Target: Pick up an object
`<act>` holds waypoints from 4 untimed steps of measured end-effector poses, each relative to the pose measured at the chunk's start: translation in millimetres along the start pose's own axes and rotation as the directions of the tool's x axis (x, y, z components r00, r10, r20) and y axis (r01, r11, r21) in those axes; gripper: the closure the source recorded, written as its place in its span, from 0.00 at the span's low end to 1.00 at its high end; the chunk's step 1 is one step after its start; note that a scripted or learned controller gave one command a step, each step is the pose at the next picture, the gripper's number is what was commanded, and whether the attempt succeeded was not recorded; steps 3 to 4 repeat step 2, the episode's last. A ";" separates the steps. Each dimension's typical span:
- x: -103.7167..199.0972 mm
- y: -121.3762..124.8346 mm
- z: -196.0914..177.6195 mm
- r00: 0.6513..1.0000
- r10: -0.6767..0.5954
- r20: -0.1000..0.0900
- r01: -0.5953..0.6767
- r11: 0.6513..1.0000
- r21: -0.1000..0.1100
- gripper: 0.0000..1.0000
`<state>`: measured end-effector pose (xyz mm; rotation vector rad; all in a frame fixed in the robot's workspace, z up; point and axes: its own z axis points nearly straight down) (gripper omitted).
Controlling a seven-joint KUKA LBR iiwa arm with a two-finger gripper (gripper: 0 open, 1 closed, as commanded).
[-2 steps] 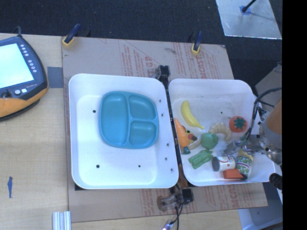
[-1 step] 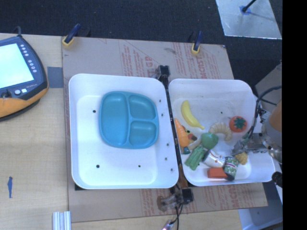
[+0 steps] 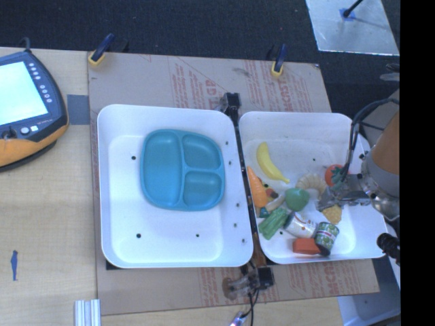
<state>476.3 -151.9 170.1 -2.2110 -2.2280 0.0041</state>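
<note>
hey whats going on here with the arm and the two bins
A robot arm reaches in from the right, its end effector low over the right bin, which holds a heap of toy food: a banana, a carrot, a small can and more. The left bin holds a blue divided plate. Nothing looks lifted yet.

One fixed camera looks down at a slant from above the bench, far enough to frame both white bins: the left bin mid-frame, the right bin toward the right.
</note>
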 end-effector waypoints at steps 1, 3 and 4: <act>50.9 0.6 -48.6 1.000 0.003 -0.001 -0.003 1.000 -0.001 1.00; 98.3 0.9 -79.0 1.000 0.004 -0.001 -0.004 1.000 -0.002 1.00; 98.3 0.9 -79.0 1.000 0.004 -0.001 -0.004 1.000 -0.002 1.00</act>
